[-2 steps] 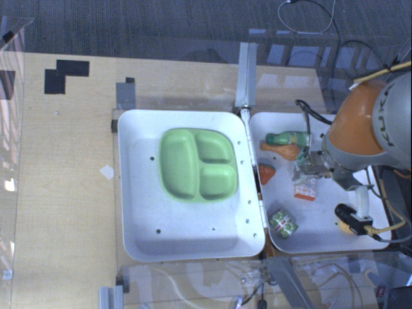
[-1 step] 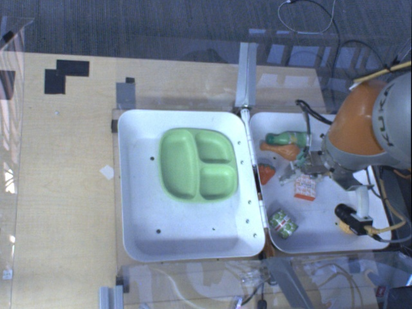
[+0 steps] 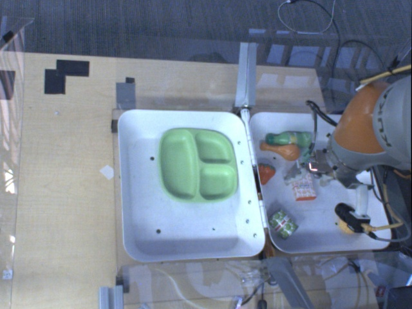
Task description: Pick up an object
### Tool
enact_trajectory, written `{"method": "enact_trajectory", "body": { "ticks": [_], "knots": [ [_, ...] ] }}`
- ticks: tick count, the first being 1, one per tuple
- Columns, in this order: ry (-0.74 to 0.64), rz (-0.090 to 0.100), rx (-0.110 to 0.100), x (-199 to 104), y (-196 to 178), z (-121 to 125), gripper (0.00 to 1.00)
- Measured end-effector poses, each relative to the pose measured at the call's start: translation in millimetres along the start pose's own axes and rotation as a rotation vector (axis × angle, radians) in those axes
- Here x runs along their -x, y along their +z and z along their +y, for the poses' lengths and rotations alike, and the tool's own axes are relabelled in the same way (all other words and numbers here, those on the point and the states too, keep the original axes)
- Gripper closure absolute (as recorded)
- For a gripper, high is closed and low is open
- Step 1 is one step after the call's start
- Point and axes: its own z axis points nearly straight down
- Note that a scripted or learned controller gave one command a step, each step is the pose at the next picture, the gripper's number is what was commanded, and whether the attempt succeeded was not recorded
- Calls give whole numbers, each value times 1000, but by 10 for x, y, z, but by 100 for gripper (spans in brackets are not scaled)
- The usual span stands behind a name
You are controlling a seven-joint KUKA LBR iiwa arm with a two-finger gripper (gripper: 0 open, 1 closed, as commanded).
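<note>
White bins sit side by side on the tabletop; in the right bin (image 3: 360, 240) our gripper (image 3: 313, 167) hovers over a small packet (image 3: 302, 188) mid-bin. We cannot tell the jaws' state. Next: descend and close.

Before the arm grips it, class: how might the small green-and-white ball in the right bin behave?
The ball looks round, so it would likely roll if nudged or pinched off-centre. It lies apart from other items on the right bin's smooth floor, so little would stop it. Its small size suggests it is light, though its stiffness cannot be judged.
</note>
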Motion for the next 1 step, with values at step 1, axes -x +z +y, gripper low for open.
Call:
{"method": "enact_trajectory", "body": {
  "ticks": [1],
  "knots": [
    [-4,1,8,-18,-117,29,100]
  ]
}}
